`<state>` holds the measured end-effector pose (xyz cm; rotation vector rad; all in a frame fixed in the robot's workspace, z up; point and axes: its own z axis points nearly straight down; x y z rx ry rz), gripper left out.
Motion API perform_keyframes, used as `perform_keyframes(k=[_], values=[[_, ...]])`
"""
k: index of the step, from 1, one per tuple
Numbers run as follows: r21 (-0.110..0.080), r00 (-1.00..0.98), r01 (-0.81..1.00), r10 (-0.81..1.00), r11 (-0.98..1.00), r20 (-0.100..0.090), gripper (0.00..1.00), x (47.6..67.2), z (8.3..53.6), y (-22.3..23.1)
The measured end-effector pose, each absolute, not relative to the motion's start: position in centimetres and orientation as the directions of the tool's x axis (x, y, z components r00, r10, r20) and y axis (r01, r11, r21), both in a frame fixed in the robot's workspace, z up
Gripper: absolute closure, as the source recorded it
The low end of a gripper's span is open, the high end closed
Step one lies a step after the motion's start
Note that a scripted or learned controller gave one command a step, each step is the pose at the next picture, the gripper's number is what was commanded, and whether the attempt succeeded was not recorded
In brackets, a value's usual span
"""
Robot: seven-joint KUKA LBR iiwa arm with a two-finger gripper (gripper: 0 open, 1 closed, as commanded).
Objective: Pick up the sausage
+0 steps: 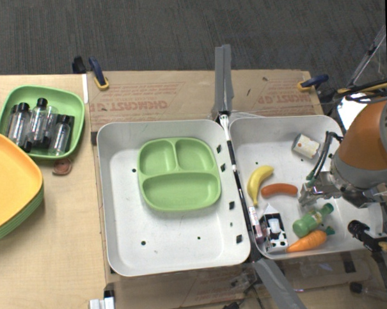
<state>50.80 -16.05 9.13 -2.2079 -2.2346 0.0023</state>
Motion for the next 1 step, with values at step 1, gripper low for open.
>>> perform_keyframes(k=[1], values=[[-0.003, -0.253, 0.967, 0.967, 0.253, 0.001, 1.0, 48.19, 9.08, -14.7]])
